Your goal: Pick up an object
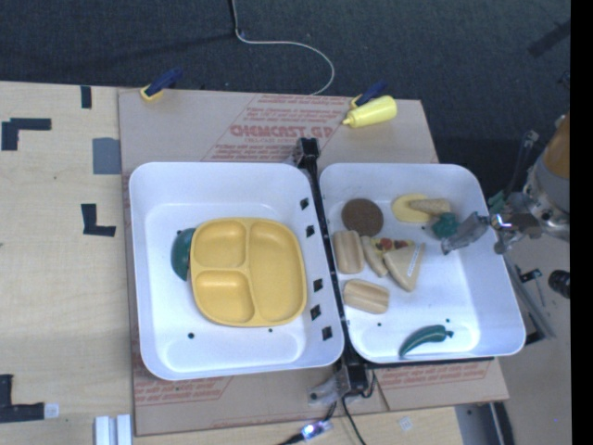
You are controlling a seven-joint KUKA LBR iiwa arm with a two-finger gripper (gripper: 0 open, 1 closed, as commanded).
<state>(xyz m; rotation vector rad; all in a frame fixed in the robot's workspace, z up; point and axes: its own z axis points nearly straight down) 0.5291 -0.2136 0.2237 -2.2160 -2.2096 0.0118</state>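
Gripper [460, 235] over the teal piece [446, 222] lying just at its tip: the gripper's opening cannot be told and nothing is seen held, while the piece, judged light, stiff and slippery, is best taken across its narrow middle.

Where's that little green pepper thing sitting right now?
The green pepper lies in the right bin, near its front edge, below and to the right of the tan bread-like piece.
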